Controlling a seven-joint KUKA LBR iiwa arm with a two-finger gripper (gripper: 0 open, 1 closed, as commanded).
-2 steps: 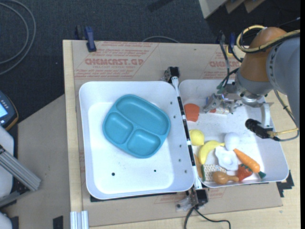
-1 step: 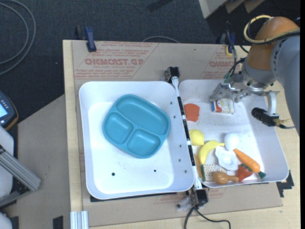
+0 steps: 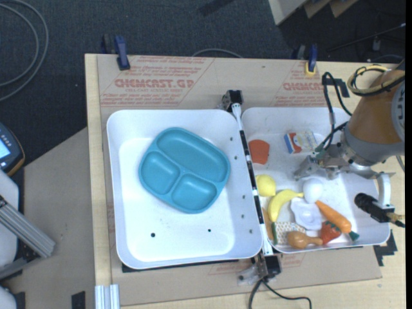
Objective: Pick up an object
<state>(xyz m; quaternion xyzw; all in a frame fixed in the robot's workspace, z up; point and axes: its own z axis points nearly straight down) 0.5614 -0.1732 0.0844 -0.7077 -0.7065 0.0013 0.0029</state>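
The gripper (image 3: 308,167) sits low in the right bin (image 3: 283,118), but its fingers blur into grey metal; I cannot tell how they stand. The arm (image 3: 376,124) is cut off at the right edge. Just near of it lies a small white ball (image 3: 313,190), beside a banana (image 3: 280,203) and a carrot (image 3: 335,216). The left bin (image 3: 122,172) holds a blue divided plate (image 3: 185,169).

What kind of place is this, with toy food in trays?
Probably a robotics lab test bench: a robot arm reaches over two white bins clamped to a board, one holding toy food like a banana, with cables lying around.
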